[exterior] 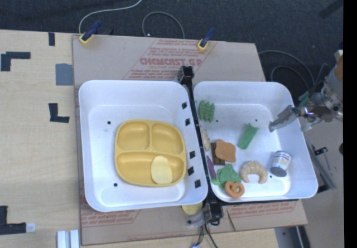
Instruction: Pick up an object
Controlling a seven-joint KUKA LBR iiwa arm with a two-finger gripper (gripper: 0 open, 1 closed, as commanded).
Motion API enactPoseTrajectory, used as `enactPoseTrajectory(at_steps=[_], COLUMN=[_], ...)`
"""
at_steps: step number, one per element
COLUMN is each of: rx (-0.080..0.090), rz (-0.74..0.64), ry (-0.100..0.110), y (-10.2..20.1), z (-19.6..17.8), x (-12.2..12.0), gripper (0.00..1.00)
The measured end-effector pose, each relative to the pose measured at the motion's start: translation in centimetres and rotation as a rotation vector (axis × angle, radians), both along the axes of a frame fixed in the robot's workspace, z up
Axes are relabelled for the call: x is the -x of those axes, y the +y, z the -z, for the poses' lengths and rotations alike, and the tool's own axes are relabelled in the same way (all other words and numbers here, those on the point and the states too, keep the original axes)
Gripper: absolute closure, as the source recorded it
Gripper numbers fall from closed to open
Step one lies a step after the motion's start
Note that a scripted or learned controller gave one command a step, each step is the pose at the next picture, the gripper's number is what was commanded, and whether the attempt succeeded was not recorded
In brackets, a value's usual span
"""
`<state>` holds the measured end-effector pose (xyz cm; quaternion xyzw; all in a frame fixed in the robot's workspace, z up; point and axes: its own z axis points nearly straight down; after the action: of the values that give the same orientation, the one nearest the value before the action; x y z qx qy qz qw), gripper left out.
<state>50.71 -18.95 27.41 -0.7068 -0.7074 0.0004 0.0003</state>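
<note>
The end effector (283, 118) is hanging over the right rim of the right bin (279, 92), its grey fingers pointing left and down; whether they are released or clenched cannot be told, and nothing is showing between them. Below it, near the bin's right wall, a small tin can (280, 163) with a pale label is lying tilted. A green cucumber-like piece (247, 136) is leaning upright in the middle, beside a brown toast slice (225, 151). A tan croissant (254, 171) and an orange pretzel (235, 189) are sitting toward the front. In the left bin (92, 130), a yellow divided plate (150, 152) is carrying a pale yellow disc (162, 171).
</note>
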Motion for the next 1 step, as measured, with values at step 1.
enactPoseTrajectory(at_steps=[1], rx=[0.001], rz=[-0.003], ry=[-0.001], y=[0.29], z=[6.06], x=[-7.85], gripper=[0.0])
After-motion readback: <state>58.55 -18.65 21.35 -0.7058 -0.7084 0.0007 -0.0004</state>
